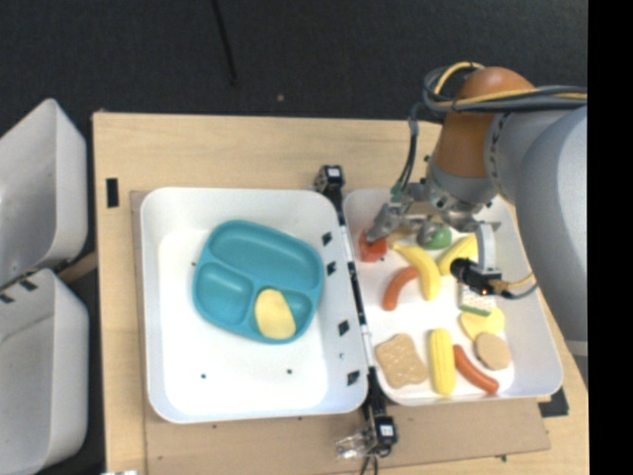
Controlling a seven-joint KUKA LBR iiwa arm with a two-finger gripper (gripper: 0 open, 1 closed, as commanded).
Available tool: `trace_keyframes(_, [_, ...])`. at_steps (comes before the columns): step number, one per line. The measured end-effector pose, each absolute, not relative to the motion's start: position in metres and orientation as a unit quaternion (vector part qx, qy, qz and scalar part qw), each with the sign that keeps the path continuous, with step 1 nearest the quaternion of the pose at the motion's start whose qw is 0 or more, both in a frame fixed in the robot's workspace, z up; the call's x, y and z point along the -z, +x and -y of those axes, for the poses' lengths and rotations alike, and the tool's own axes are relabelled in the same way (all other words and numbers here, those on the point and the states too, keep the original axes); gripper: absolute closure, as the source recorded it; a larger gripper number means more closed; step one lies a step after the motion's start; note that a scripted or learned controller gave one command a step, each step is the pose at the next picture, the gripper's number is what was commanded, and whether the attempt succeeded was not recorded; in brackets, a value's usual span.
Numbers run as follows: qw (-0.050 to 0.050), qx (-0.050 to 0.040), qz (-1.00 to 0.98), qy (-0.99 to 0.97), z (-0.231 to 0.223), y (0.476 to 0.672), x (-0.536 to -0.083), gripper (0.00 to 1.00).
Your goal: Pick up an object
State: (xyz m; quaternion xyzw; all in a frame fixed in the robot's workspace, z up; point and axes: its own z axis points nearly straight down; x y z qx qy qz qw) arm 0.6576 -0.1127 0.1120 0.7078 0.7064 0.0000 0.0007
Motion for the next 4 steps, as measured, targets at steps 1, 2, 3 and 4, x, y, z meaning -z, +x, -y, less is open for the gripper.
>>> trace_keyframes(1, [-0.002, 0.0018, -0.706, 0.709, 0.114, 0.657, -0.118, 1.00])
trace_keyframes(2, [0.001, -0.0004, -0.706, 0.708, 0.116, 0.650, -0.163, 1.00])
trace_keyframes(3, [0.002, -0.0007, -0.706, 0.708, 0.127, 0.651, -0.215, 1.00])
trace_keyframes(4, [0.001, -0.0002, -0.707, 0.707, 0.129, 0.652, -0.241, 1.00])
